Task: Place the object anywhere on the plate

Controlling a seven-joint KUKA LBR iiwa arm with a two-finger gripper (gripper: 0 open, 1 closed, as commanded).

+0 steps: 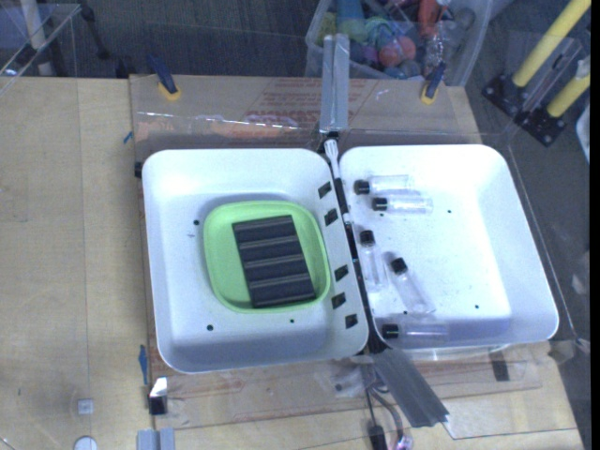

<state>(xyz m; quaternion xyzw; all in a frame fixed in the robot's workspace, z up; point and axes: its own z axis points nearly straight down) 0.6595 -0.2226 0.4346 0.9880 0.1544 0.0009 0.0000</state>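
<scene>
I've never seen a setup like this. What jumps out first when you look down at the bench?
The bright green plate in the left bin catches the eye first, with a dark ribbed block lying on it. In the right bin, several small clear vials with black caps lie scattered near the divider. Behind the bins, a clear tub of colourful toys stands at the top.

Even overhead light w/ soft shadows, white bins (169,251) nearly blown out w/ bluish cast, whole pic slightly soft/grainy.
</scene>
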